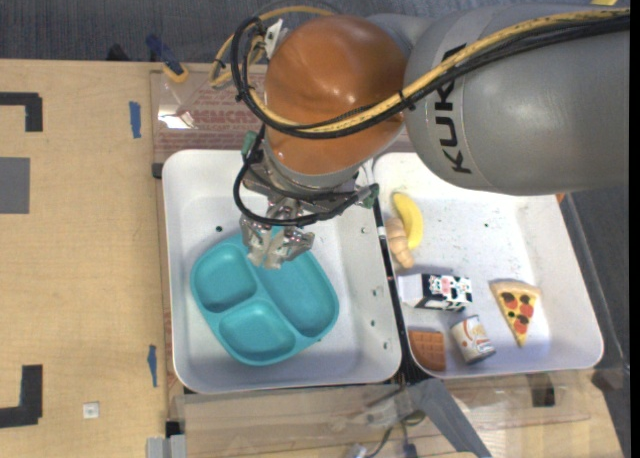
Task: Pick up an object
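Note:
A teal divided plate (265, 308) lies in the left bin (192, 196), tilted toward its front. My gripper (276, 245) hangs straight down from the orange wrist band (325, 96) and sits at the plate's far rim, right over the ridge between its compartments. It looks to be touching or just above the plate. In the right bin (565, 246) lie a yellow banana (408, 216), a black-and-white carton (444, 290), a pizza slice toy (517, 309), a small can (472, 338) and a brown waffle (428, 350).
The grey arm (520, 86) crosses above the far part of the right bin. A pale piece (400, 246) rests below the banana by the wall between the bins. Cardboard bench surface (70, 246) lies to the left, with a plastic bag (200, 106) behind the left bin.

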Motion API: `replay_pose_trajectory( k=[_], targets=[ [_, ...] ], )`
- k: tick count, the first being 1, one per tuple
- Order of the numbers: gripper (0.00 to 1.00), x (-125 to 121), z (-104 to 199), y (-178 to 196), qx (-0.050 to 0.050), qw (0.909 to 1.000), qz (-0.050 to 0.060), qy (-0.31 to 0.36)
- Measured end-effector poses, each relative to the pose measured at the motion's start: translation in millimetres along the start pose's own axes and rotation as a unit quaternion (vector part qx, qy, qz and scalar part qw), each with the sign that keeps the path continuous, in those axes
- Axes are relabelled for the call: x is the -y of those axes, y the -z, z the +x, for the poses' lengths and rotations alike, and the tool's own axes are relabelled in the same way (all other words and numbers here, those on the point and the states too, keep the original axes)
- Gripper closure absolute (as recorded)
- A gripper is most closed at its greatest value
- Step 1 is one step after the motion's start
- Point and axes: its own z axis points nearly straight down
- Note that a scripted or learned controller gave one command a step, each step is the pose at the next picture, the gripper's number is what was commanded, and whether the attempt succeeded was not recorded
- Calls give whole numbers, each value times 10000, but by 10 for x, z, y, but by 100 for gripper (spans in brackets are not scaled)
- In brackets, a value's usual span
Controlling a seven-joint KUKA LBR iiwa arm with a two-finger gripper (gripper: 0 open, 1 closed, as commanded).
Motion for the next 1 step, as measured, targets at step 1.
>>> replay_pose_trajectory(
  k=[1],
  targets=[
    [100,-376,278,37,-31,9669,-65,2549]
  ],
)
